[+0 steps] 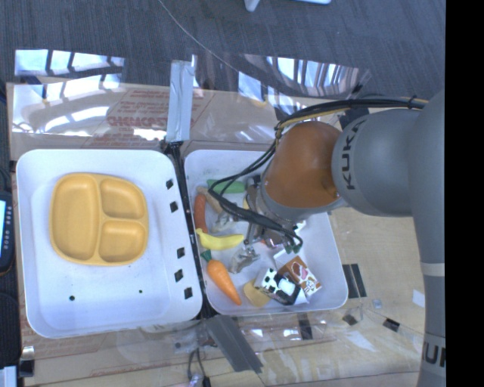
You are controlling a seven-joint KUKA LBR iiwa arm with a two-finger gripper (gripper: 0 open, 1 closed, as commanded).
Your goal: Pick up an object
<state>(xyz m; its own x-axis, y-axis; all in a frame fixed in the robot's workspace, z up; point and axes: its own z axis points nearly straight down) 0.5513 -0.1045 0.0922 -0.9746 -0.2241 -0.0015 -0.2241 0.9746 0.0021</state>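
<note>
Dark ribbed carpet [91, 23] — glare on the taped cardboard [136, 113].

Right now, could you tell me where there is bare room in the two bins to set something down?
The left bin has bare floor below and to the right of the yellow divided plate. The right bin is crowded: gripper, banana, carrot and milk carton fill its middle and lower part. A small bare strip remains along its top edge.

You have a yellow banana [220, 242] lying flat mid-bin, an orange carrot [223, 281] slanting just below it, and another carrot [200, 212] above. A brown carton [300, 276] lies at the lower right.
</note>
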